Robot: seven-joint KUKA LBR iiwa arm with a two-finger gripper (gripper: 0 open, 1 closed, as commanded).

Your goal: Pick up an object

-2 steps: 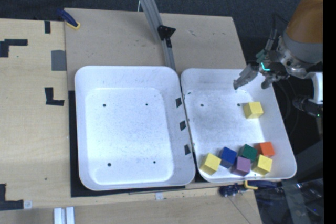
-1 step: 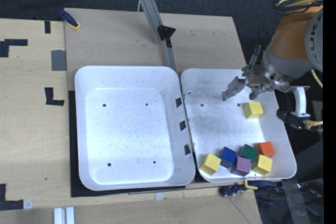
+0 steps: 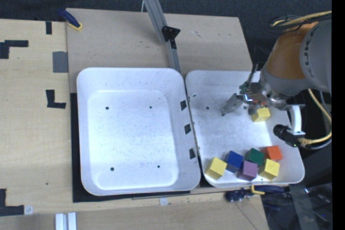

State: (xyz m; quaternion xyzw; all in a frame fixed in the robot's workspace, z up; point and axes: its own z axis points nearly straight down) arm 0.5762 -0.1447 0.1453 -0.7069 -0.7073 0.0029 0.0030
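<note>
My gripper (image 3: 242, 109) hangs low over the upper part of the right bin (image 3: 215, 83). It stands open, with one finger (image 3: 229, 106) splayed out to the lower left. A small yellow cube (image 3: 261, 114) lies just to the right of the gripper, beside its other side, and I see nothing held between the fingers. Along the bin's front edge sits a cluster of cubes: yellow (image 3: 216, 167), blue (image 3: 234, 160), purple (image 3: 249, 169), green (image 3: 255, 157), a second yellow (image 3: 271, 169) and orange (image 3: 274, 153).
The left bin (image 3: 86, 116) sits beside the right one, their walls touching at the middle. A grey pole (image 3: 153, 2) slants across the bench behind them. Cables (image 3: 312, 140) trail off the arm at the right.
</note>
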